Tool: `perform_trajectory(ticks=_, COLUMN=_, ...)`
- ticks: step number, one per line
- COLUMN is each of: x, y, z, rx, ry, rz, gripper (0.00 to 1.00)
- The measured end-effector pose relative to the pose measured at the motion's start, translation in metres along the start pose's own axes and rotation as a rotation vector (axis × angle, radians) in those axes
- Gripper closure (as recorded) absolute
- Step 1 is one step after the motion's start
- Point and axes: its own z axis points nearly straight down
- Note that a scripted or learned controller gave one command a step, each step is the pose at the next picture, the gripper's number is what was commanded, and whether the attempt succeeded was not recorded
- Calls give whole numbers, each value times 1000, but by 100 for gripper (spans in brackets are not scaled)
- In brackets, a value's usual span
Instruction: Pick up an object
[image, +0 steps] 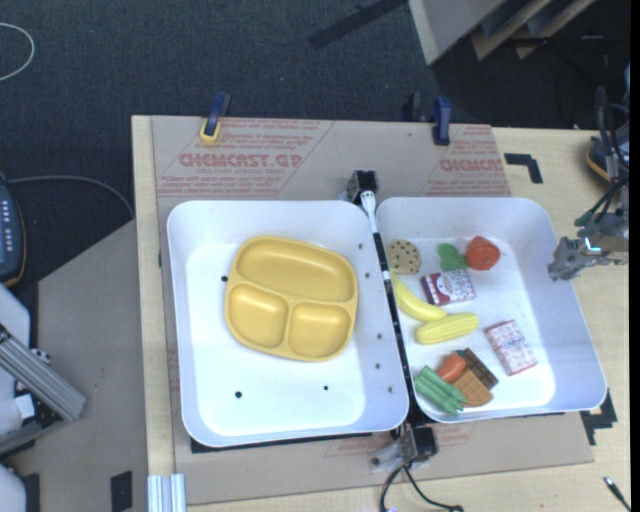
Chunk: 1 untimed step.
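Hand: the grey two-finger hand (570, 258) hangs at the right edge of the right bin, over its rim; whether it is apart or together cannot be told, and nothing shows in its grip.
Left bin: the shallow white left bin (200, 330) holds a yellow plastic plate with three compartments (291, 297), lying flat near the middle.
Right bin: the shallow white right bin (565, 350) carries all the small things.
Back row: a round tan cookie with dark chips (404, 256) near the dividing wall, then a small green piece (451, 256), then a red tomato-like ball (483, 252), the nearest thing to the hand.
Middle: a red and white small packet (449, 288), a yellow toy banana (416, 303) just beside it, and a yellow corn cob (447, 327) below them.
Right of middle: a pink and white flat box (510, 346), lying apart from the rest.
Front: a green bean-like bundle (439, 389) touching an orange and brown piece (468, 373).
Desk: the cardboard-covered desk (300, 155) bears both bins, with a blue and yellow clamp (212, 120) and a blue clamp (440, 118) at its far edge.
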Motion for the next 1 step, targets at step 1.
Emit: perform_trajectory(ticks=1, x=45, y=-1, z=7, rx=8, ry=6, rz=-4, gripper=100)
